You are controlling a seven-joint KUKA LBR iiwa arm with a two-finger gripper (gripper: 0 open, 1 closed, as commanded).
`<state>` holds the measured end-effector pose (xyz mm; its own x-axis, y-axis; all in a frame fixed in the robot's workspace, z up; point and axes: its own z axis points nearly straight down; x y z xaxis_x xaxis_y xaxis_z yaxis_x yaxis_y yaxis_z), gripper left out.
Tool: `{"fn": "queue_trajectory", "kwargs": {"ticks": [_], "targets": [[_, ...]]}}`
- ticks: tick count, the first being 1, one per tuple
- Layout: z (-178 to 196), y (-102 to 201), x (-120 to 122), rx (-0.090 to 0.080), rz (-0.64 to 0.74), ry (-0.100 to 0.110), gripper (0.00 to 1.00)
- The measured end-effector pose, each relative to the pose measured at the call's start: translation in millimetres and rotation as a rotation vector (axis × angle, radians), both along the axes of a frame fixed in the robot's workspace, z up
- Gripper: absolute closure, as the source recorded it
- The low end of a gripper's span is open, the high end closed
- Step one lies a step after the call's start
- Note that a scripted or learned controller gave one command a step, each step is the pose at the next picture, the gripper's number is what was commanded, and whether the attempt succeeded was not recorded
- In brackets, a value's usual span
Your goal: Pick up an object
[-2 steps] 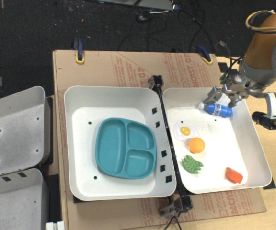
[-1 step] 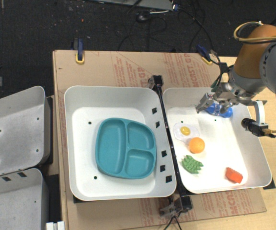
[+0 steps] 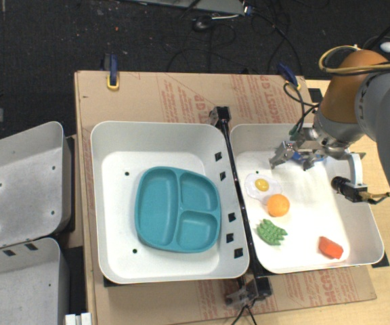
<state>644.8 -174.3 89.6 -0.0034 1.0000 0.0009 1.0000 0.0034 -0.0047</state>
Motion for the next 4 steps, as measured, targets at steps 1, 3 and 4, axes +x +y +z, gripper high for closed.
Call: {"fn": "queue_trajectory", "kwargs": {"ticks": [1,3,4], "targets": [[14,0,2,-0.002,0.001,-0.007,1.00],[120,2,-4,-0.004,-0.005,-0.012,1.00],[175,1,-3,-0.003,-0.001,-0.012,1.00]]}}
